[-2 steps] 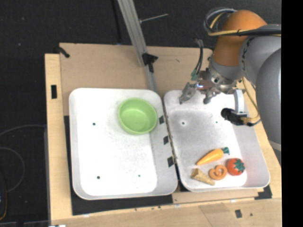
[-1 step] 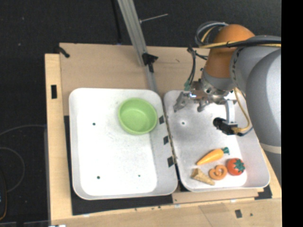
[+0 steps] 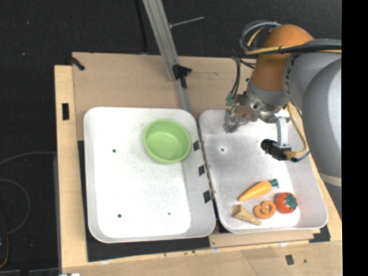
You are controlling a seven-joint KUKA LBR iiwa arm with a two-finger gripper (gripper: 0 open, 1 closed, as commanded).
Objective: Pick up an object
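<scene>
1. Camera view, carriers: two shallow white plastic bins lie side by side on the bench, the left bin [image 3: 103,171] and the right bin [image 3: 247,154], their long inner rims almost touching.
2. Camera view, arm: the grey arm with the orange band [image 3: 279,50] reaches over the right bin's far edge. The pincer [image 3: 233,121] hangs near that bin's far left corner; whether it is open or closed cannot be told, and nothing is seen in it.
3. Camera view, candidates: along the right bin's near edge sit a small orange toy carrot [image 3: 259,190], a red toy tomato [image 3: 286,202], an orange ring-shaped piece [image 3: 265,210] and a tan wedge [image 3: 245,214], close together. A round pale-green plastic bowl [image 3: 167,142] rests near the left bin's far right corner.
4. Handling, as a judgement: the carrot looks light, stiff and smooth, so likely to slip; gripping across its thicker middle seems safest.
</scene>
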